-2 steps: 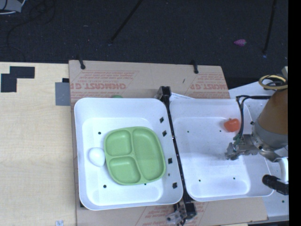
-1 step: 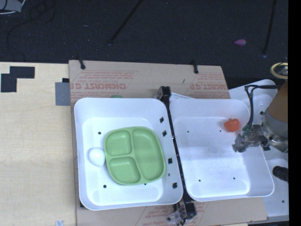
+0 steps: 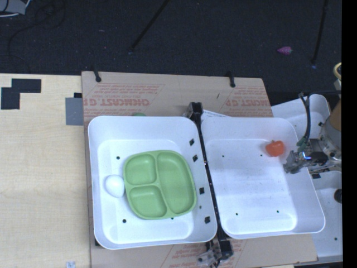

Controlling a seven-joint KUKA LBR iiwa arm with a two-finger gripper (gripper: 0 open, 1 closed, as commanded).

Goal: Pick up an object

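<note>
Camera view, right edge: gripper (image 3: 294,164) poised over right bin (image 3: 254,216) rim, finger state impossible to tell, nearest object orange piece (image 3: 274,148) just up-left; best approached squarely from above, lowered slowly, centred before closing, clear of the wall.

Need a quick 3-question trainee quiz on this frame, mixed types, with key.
1. True or false: the green divided plate lies in the left bin.
2. Which object is nearest the hand? A) white egg-shaped object B) small orange object C) the plate
3. Fill in: the orange object lies in the ___ bin.

Key: 1 true. 2 B. 3 right.
</note>
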